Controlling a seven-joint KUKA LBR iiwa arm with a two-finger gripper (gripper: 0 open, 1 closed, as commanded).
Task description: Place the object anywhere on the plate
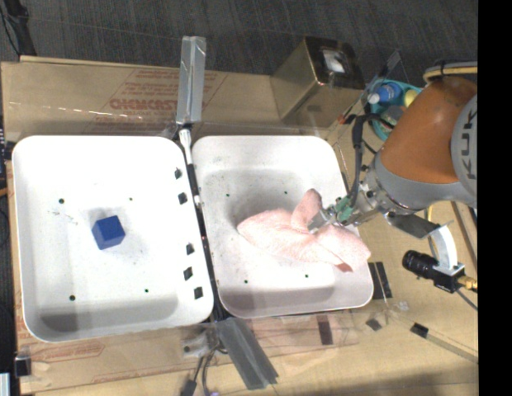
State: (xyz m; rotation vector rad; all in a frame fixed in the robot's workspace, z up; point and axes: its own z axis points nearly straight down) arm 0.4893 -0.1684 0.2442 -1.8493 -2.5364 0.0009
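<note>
You see two shallow white bins side by side on the worktop [66, 81], which is covered with brown cardboard. In the left white bin [41, 304] there is one small blue cube [109, 231], resting left of the middle of the bin floor and well apart from every wall. In the right white bin [264, 151] lies a crumpled pale pink cloth [285, 238]. It is spread from the middle of the bin toward the right wall, and its right end hangs a little over the right rim.

The grey arm with the orange band [425, 143] comes in from the right side and reaches down over the right rim of that bin. Its pincer [329, 215] is low, at the raised right part of the pink cloth, and a fold of the cloth stands up just beside it and seems to touch it. You cannot tell if the pincer is spread or pressed together, and you cannot tell if it really has the cloth.

Behind the right bin a tan cardboard box [310, 77] stands near the back edge. A grey metal bar [191, 81] rises between the two bins at the back.
</note>
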